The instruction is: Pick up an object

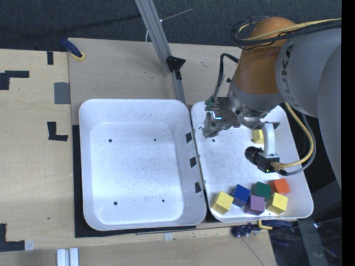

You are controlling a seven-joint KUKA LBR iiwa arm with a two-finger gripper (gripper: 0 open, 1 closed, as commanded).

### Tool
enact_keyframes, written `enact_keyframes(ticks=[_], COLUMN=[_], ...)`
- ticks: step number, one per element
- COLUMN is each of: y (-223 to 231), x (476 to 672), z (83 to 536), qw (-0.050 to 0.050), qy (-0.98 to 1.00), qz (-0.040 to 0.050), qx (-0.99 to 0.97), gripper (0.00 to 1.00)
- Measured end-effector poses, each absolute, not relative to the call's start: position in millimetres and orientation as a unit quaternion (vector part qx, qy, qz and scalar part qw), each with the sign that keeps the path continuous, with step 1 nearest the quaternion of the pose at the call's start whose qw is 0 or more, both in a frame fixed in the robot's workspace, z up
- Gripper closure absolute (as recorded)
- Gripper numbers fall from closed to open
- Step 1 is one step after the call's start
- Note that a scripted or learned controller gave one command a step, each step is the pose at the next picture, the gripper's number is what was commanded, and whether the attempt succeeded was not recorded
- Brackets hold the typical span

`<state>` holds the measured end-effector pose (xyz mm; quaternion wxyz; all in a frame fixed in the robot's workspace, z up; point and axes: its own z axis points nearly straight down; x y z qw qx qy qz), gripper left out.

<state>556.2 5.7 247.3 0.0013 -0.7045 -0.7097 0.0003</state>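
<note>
the pale wooden surface (33, 159) fills most of the view, marked with a few dark tape pieces along its left side. the large grey robot arm with an orange band (266, 54) above its wrist reaches in from the right and leans over the right bin, with black and yellow cables looped around it. two shallow white plastic bins sit side by side: the left bin (89, 165) shows a bare speckled floor with four small dark dots, and the right bin (222, 159) touches it along a shared edge. a slanted grey metal pole (154, 24) runs from the top of the view down to the rear rim between the bins.

the hand (212, 127) hangs at the end of the wrist over the upper left part of the right bin, near the shared edge; its tips are too small and dark to tell how far apart they stand, and nothing is seen between them.

small coloured cubes lie clustered in the near right corner of the right bin, well apart from the hand: a yellow cube (223, 202), a blue cube (241, 194), a purple cube (257, 203), a green cube (260, 190), an orange cube (281, 186) and a second yellow cube (279, 203). another small yellow block (257, 136) lies farther back, partly hidden by the arm.
</note>
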Motion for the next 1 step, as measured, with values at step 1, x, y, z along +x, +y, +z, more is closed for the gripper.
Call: enact_keyframes(ticks=[1], y=[53.5], x=[573.5], z=[251.6], qw=[0.001], qy=[-0.71], qz=[-0.0003], qx=[-0.705], gripper=[1.0])
